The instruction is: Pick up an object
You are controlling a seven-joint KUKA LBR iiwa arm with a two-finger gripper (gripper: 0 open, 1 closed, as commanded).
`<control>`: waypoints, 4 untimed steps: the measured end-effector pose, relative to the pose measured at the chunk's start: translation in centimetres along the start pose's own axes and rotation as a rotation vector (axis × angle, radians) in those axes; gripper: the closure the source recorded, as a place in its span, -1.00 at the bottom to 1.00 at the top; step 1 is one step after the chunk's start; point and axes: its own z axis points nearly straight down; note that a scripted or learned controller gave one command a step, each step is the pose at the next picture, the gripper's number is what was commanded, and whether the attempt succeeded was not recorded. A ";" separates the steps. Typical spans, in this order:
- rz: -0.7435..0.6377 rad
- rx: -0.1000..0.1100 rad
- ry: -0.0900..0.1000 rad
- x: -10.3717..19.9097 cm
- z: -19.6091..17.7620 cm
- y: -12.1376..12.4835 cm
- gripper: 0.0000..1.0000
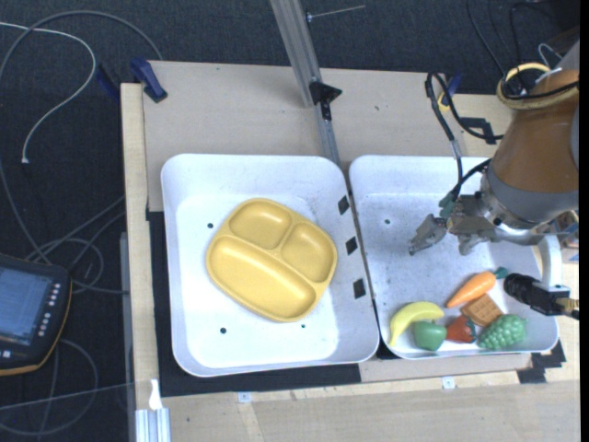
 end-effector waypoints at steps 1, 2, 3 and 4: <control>0.000 -0.001 0.000 0.0 0.0 0.0 -1.00; 0.000 0.005 0.001 0.7 4.5 -0.1 -1.00; 0.001 0.005 0.001 0.9 8.8 -0.6 -1.00; 0.001 0.003 0.001 1.0 10.7 -0.6 -1.00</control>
